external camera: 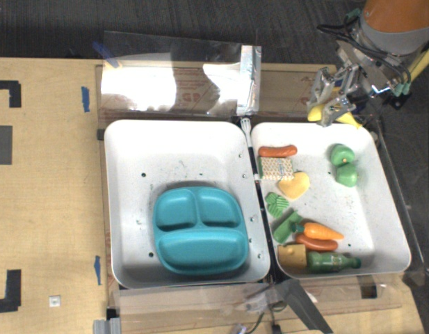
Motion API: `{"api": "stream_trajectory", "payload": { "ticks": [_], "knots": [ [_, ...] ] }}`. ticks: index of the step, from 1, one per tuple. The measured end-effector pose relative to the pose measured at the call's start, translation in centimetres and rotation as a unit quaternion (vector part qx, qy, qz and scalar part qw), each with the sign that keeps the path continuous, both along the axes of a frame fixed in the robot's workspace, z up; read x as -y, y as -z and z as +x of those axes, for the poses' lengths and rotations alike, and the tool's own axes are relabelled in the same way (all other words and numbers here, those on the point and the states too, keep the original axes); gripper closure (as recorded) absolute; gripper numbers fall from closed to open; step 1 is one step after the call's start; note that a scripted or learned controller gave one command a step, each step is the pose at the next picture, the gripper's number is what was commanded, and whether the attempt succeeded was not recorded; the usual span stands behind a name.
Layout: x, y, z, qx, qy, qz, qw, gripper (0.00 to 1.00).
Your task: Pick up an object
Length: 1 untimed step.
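My gripper (334, 107) hangs over the far edge of the right bin (388, 214), near its back right corner. A yellow object (350, 120) sits between its fingers, and its ends stick out on both sides. The fingers are shut on it, lifted off the bin floor. Below in the right bin lie a red sausage (277, 151), a waffle piece (277, 167), a yellow heart-shaped piece (294, 185), a green pepper (344, 164), a carrot (322, 231) and a green bottle (332, 261).
The left bin (131, 158) holds a teal divided plate (199, 229) at its front. A clear plastic sheet (179, 82) lies behind the bins. Cardboard bench surface (40, 186) stretches to the left. More green pieces (280, 214) crowd the right bin's left side.
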<state>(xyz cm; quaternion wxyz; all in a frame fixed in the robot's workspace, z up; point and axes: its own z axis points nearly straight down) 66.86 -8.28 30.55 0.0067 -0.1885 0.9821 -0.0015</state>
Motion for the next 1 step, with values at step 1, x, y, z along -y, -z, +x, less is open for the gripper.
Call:
{"api": "stream_trajectory", "payload": {
  "ticks": [1],
  "knots": [
    [1.68,1.77,-0.08,-0.004,-0.045,0.0004,0.9990,1.00]
  ]
}}
